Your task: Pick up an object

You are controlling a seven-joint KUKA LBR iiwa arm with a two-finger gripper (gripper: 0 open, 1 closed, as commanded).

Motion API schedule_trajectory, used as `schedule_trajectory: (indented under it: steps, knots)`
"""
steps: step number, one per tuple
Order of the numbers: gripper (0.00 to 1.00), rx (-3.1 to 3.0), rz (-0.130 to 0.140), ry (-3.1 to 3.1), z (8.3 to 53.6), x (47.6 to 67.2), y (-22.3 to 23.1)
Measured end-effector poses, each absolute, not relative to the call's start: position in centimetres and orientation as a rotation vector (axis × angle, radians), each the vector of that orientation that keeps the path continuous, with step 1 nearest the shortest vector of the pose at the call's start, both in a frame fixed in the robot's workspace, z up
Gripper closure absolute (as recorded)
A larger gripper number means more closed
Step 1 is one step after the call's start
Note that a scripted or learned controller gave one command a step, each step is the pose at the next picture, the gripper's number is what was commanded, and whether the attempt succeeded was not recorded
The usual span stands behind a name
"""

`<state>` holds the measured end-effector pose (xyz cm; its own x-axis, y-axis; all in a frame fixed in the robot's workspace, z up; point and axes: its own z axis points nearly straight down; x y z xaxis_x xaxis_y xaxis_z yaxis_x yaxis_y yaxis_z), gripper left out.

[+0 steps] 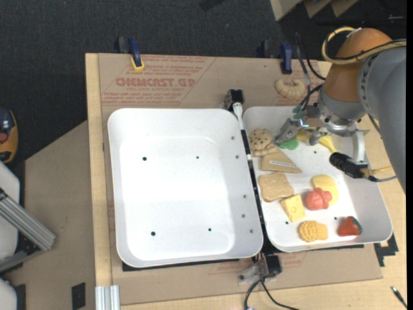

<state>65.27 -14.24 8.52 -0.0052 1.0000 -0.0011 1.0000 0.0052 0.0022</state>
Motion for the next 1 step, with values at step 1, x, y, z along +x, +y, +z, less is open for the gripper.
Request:
schedule_trajectory:
  steps: [1]
  knots:
    - [1.0, 2.216, 0.004, 2.221, 9.83, 65.15, -14.45]
